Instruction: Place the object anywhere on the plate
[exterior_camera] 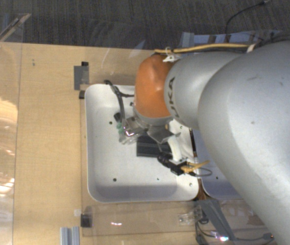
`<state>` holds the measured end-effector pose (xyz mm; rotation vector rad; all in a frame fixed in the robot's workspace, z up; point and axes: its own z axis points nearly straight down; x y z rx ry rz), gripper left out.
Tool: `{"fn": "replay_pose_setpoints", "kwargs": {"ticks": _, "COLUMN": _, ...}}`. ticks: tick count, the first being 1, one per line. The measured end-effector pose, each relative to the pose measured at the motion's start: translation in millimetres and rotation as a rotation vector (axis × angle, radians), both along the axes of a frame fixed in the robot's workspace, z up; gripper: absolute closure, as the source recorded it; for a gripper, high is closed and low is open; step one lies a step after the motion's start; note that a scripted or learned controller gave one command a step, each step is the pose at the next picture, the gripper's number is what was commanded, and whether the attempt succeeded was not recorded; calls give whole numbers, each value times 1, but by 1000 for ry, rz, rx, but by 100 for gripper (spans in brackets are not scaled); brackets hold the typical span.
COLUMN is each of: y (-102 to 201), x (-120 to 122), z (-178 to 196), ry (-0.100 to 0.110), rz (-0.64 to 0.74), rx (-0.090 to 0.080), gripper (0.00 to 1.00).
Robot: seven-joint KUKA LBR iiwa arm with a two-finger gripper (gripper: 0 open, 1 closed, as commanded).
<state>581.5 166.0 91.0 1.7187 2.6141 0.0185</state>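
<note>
Small greenish object (121, 132), blurred, lies just beside my pincer (144, 146), on the side away from my arm (247, 137), in a white bin (101, 182). It looks light, hard, perhaps slick; I would grip its middle. Pincer wide or narrow: I cannot tell.
</note>
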Motion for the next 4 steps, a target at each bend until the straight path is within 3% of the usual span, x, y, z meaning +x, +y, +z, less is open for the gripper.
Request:
{"fn": "replay_pose_setpoints", "kwargs": {"ticks": 1, "y": 39, "x": 63, "z": 151, "ry": 4, "rz": 510, "rx": -6, "gripper": 100}}
{"fn": "replay_pose_setpoints", "kwargs": {"ticks": 2, "y": 58, "x": 64, "z": 77, "ry": 8, "rz": 745, "rx": -8, "gripper": 100}}
{"fn": "replay_pose_setpoints", "kwargs": {"ticks": 3, "y": 69, "x": 81, "z": 68, "ry": 8, "rz": 350, "rx": -4, "gripper": 100}}
{"fn": "replay_pose_setpoints", "kwargs": {"ticks": 4, "y": 53, "x": 10, "z": 3, "ry": 9, "rz": 331, "rx": -5, "gripper": 100}}
